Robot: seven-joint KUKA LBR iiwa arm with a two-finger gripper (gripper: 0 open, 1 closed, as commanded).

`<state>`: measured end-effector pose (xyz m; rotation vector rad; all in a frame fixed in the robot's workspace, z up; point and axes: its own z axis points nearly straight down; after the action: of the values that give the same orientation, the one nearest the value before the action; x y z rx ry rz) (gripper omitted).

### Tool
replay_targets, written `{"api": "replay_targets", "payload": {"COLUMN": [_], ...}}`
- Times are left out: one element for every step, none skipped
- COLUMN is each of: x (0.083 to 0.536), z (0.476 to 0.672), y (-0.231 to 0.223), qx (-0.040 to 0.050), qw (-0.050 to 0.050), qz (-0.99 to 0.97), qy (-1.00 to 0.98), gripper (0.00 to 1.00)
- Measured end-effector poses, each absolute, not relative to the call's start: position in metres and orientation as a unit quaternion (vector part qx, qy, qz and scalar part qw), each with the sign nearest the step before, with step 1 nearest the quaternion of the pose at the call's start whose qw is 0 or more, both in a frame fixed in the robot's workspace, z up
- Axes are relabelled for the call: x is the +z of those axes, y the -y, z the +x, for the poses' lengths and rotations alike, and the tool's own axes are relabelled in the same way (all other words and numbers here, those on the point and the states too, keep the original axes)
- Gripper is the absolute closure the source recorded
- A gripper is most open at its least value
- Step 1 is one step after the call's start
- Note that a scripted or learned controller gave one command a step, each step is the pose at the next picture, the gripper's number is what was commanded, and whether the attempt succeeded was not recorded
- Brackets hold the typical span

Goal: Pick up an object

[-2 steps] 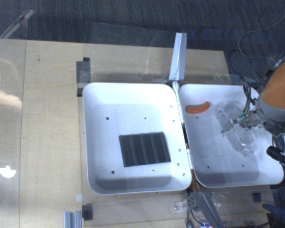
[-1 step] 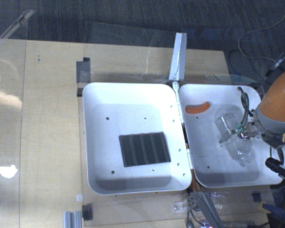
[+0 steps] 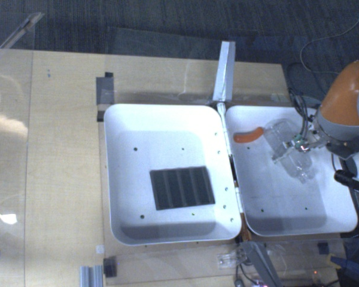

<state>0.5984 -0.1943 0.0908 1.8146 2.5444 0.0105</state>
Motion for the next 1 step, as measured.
{"api": "replay_targets", "payload": {"x": [0.0876], "z": [0.6441], "y": [0.1811], "qx": [-0.0153], "qw": [-0.029], "qz": [0.574], "qy": [-0.818], "gripper": [0.0]}}
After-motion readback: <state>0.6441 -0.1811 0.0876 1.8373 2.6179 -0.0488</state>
